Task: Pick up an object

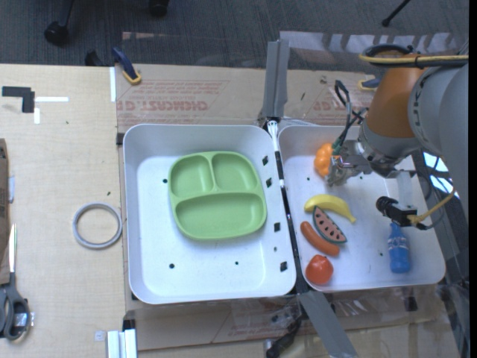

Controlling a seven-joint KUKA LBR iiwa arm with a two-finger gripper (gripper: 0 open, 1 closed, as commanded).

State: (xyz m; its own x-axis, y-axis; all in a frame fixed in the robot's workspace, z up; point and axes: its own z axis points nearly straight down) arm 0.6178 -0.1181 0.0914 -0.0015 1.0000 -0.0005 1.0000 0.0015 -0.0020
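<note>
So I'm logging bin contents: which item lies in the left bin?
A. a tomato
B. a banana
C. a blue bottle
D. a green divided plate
D: the green divided plate sits in the left bin, while the banana, blue bottle and tomato all lie in the right bin.

Light wood surface (59,162) with two white bins side by side on it: left bin (141,215) near mid-frame, right bin (373,271) at the right. Flattened cardboard (186,95) lies under their top edges. A tape ring (97,224) sits left of the left bin, scissors (11,304) at the lower left edge, and a blue clamp (127,66) up top.
</note>
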